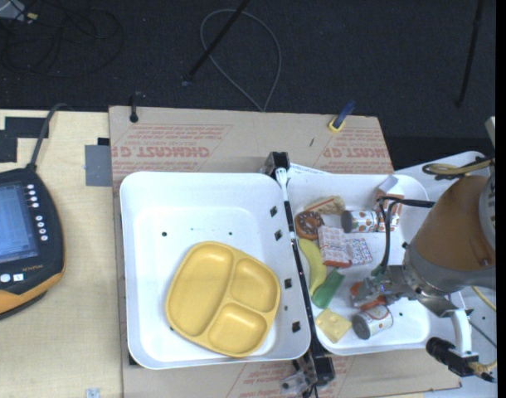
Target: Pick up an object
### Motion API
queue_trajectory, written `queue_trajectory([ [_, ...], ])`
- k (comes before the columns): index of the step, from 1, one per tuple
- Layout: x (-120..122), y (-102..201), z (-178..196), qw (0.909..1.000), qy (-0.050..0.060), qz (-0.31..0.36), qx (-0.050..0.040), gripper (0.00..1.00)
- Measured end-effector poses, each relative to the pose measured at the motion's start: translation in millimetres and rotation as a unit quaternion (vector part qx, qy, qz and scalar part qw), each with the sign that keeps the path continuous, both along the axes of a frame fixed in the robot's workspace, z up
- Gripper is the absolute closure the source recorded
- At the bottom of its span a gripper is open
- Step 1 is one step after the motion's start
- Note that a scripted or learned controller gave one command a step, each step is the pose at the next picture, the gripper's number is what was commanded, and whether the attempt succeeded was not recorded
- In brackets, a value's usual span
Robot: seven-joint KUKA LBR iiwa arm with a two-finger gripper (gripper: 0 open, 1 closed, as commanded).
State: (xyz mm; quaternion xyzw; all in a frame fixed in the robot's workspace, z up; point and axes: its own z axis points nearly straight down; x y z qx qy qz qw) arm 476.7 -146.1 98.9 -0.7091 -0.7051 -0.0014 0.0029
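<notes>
The right bin (409, 336) holds several small items. Among them are a brown ring-shaped piece (308, 221), a small can lying on its side (362, 220), a red-and-white patterned packet (343, 247), a banana (312, 265), a green piece (328, 289) and a yellow block (333, 327). A second small can (374, 322) lies near the front wall. My gripper (372, 293) hangs low inside this bin, just above and behind that second can and to the right of the green piece. The orange-banded wrist (456, 230) hides the bin's right part.
In the left bin (153, 214) lies a yellow divided plate (222, 298). A teach pendant (17, 235) rests on the bench at the far left. Both bins sit on a cardboard sheet (236, 139), with cables on the dark floor behind.
</notes>
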Motion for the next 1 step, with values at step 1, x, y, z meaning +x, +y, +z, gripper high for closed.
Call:
queue_trajectory([
  [1,38.4,62.9,80.8,1.0,-0.003,0.006,-0.0026,1.0],
])
